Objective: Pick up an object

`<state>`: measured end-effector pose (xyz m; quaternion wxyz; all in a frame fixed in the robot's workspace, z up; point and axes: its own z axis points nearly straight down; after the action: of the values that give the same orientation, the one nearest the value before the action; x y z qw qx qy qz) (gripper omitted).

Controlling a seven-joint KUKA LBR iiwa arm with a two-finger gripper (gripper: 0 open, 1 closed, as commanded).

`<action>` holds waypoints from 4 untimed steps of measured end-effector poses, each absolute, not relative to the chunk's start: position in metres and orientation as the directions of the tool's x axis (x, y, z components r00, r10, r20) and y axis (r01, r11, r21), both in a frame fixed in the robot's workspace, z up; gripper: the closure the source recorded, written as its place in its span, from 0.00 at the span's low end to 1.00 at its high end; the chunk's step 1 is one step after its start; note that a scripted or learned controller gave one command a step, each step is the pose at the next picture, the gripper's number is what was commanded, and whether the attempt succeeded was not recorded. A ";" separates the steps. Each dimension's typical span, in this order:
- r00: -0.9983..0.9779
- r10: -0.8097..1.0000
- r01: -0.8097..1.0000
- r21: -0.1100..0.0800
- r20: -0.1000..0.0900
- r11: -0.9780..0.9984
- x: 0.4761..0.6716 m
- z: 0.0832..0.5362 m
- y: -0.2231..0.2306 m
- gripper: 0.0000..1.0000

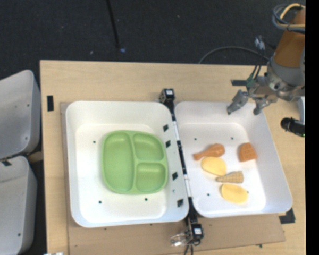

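We log the bench [53, 84] from the near edge outward. In the right bin [274, 193], a yellow toy food piece [234, 193] lies nearest, at about 5 o'clock from the bin's middle. Just beyond it we see a small waffle cone [231, 177], then a second yellow piece [213, 166] touching an orange drumstick-shaped piece [210, 152] at 9 o'clock. An orange-brown chunk [247, 152] sits apart at 3 o'clock. In the left bin [80, 206] a green divided plate [133, 161] rests centrally. Farthest, at 1 o'clock over the right bin's rim, the gripper [249, 104] hangs with its two fingers spread apart, nothing between them.
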<state>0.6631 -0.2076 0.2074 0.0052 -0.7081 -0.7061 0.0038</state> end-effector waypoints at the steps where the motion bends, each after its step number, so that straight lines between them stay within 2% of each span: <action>1: -0.001 1.000 1.000 0.002 -0.002 0.001 0.666 0.217 -0.207 0.00; 3: -0.003 1.000 1.000 -0.001 -0.002 0.003 0.668 0.104 -0.214 0.00; 4: -0.005 1.000 1.000 0.006 -0.007 0.005 0.670 0.120 -0.215 1.00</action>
<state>0.6697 -0.2148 0.1196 -0.0045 -0.7054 -0.7088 0.0004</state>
